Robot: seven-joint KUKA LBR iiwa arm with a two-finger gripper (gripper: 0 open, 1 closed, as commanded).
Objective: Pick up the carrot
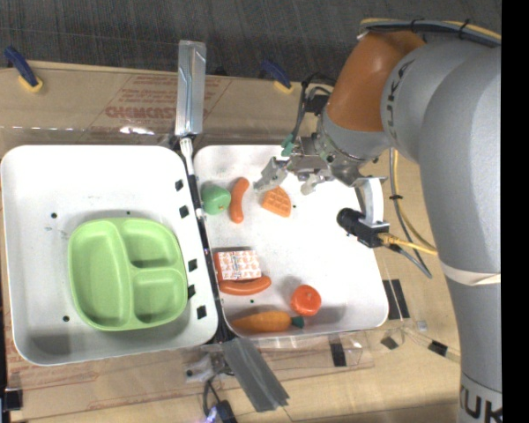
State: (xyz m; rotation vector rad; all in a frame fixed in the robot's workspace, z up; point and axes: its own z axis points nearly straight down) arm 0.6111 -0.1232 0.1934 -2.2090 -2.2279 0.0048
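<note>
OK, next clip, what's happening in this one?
A grey KUKA arm reaches in from the right, its hand hovering over the upper part of the right bin, near an orange wedge-shaped toy. The carrot lies untouched along that bin's near edge, beside a small orange round toy. Nothing is visibly between the fingers. The left bin holds a green divided plate.

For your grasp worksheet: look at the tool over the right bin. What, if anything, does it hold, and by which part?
Nothing. The tool hangs open above the right bin, beside a waffle-textured orange piece. The carrot lies untouched by the near wall.
</note>
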